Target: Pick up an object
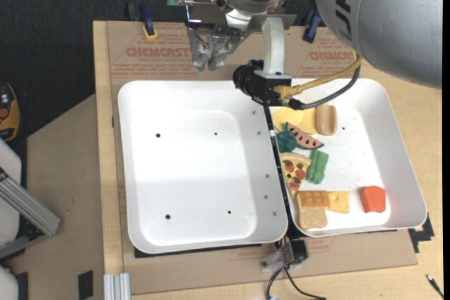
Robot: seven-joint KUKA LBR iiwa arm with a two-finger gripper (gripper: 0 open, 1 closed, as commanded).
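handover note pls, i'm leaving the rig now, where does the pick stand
Two-finger gripper: raised above the bench behind the left white bin, nothing between its fingers.
Things: all in the right white bin, along its left side: watermelon slice toy, tan bread-shaped piece, green toy piece, pizza slice toy, orange block.
Done: nothing picked.
Left: descend on one piece, grasp, lift.

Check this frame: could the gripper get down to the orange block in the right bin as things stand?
Probably yes. The orange block lies by itself, nothing over it, while the gripper hangs beyond the bins' far edge.
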